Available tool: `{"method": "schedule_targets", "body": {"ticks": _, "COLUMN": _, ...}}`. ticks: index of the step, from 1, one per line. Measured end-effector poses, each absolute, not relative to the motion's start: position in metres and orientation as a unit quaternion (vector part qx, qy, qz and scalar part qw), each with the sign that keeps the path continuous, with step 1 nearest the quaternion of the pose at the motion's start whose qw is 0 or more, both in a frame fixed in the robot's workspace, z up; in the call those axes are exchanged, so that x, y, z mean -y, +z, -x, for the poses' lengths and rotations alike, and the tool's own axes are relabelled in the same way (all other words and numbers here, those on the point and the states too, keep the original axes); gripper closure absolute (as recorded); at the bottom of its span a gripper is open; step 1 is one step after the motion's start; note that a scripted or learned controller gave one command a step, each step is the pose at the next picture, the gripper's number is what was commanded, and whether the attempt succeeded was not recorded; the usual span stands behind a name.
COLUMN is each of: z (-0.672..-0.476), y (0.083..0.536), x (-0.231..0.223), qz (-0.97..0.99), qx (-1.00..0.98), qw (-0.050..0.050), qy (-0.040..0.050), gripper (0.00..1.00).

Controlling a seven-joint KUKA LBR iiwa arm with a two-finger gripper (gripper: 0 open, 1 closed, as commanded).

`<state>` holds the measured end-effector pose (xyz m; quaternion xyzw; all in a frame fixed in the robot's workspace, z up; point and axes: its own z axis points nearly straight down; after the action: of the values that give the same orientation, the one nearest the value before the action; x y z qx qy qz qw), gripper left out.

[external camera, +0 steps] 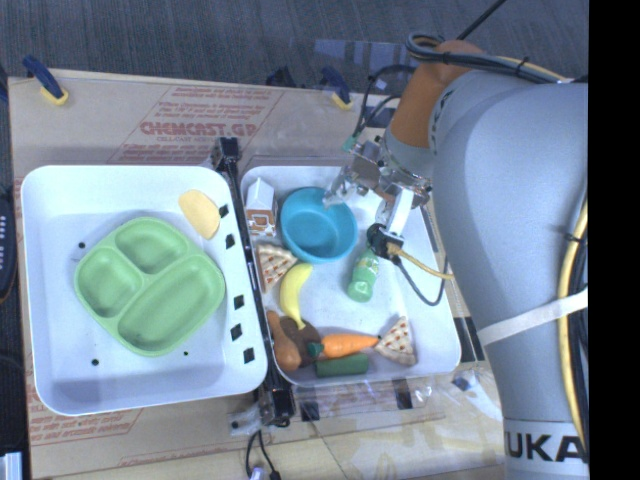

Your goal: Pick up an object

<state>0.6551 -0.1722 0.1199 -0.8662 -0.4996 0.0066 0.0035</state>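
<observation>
Carrot (348, 344), banana (293, 290), blue bowl (318, 225) in right bin (440, 320); green plate (150, 283) in left bin (60, 388)

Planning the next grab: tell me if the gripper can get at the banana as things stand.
Probably yes. The banana lies uncovered in the right bin, its upper side free. The gripper is above the blue bowl nearby; pizza slice crowds one side.

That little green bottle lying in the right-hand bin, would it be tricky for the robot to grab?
Probably somewhat. The green bottle looks smooth and rounded, so it may slip or roll away if nudged. It lies tilted on the bin floor beside the blue bowl, which could crowd the hand. It looks like light plastic, so weight should be no trouble.
</observation>
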Motion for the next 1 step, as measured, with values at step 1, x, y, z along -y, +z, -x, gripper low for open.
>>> {"method": "schedule_targets", "body": {"ticks": 1, "z": -0.5323, "y": 0.0911, "x": 0.1379, "qz": 0.807, "qx": 0.591, "qw": 0.004, "qy": 0.003, "gripper": 0.0}}
